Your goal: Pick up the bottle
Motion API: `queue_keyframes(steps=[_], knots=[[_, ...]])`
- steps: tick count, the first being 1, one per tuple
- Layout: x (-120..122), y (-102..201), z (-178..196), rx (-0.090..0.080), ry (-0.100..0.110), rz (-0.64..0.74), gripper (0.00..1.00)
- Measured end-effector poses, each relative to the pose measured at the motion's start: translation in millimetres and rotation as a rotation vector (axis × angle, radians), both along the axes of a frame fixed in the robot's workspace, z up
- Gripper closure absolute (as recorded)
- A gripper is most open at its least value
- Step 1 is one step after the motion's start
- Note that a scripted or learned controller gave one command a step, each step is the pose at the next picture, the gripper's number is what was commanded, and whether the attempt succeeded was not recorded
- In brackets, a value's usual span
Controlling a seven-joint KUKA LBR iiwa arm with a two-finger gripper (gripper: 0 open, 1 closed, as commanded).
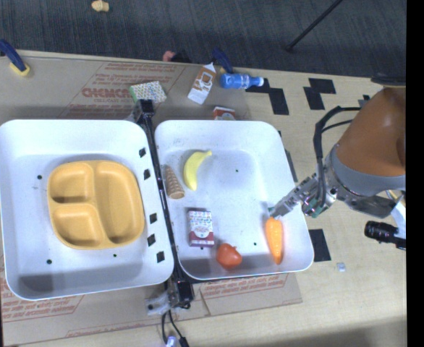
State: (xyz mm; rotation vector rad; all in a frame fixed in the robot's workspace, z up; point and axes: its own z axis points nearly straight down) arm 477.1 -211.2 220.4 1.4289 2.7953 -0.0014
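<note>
Grey-and-orange arm (367,157) reaches over the right bin's (197,272) right edge; whether its gripper (283,207) is wide or narrow I cannot tell. Yellow tray (96,202) sits in the left bin (17,143). Blue bottle (235,82) lies on the bench beyond the right bin's far edge.

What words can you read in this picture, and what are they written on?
"CHEMC...": red print on the cardboard under the left bin; the rest is hidden or blurred.
More red print runs along the cardboard's edges, too small to read.
Small red box in the right bin: label too blurred to read.
Carton behind the bins: print too blurred to read.
Bottle: no label I can read.
</note>
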Motion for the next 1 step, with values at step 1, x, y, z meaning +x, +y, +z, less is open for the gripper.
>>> queue_keyframes(steps=[1], knots=[[-0.5, 0.5, -14.1, 0.003, 0.004, 0.292, 1.0]])
